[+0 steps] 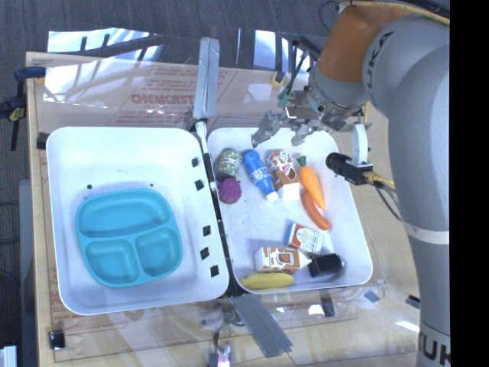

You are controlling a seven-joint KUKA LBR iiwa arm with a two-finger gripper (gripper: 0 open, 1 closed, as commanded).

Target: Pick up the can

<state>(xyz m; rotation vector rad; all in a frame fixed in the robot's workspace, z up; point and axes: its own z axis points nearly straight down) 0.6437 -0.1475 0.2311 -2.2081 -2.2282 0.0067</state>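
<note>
Above the right bin (359, 239), the gripper (281, 131) gapes empty (can (228, 163) label unreadable).

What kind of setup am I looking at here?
Likely a lab bin-picking test bench: two white bins side by side, toy groceries like a carrot and banana, and a clear sheet taped underneath.
</note>
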